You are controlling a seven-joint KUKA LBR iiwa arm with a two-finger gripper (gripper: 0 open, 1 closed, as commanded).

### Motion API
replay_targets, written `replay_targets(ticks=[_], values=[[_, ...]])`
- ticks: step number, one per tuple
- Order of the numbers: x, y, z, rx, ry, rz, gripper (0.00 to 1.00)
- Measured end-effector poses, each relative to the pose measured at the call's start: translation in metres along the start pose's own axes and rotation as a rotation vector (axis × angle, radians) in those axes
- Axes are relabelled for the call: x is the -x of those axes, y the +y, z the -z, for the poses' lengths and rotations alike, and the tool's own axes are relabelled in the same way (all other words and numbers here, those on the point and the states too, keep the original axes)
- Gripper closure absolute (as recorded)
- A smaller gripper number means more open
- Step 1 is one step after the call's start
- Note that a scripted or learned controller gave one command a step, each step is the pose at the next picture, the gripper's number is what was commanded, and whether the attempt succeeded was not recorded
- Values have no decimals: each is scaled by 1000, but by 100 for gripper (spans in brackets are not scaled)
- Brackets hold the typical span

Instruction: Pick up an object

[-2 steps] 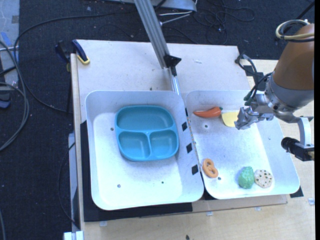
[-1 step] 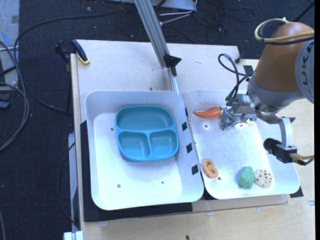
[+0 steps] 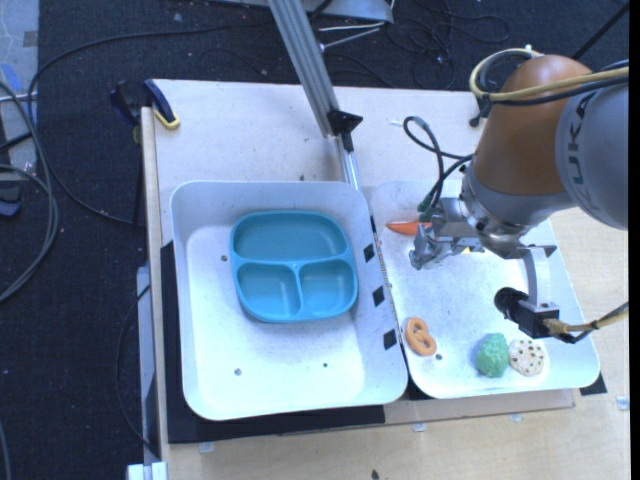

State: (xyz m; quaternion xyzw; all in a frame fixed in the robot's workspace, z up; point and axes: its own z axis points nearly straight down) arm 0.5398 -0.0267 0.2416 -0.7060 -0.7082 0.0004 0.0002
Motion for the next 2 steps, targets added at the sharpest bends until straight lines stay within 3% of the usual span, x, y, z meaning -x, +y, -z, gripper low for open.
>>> replay_targets(ticks=[2], values=[[-111, -3, 0, 1, 0, 3, 100]])
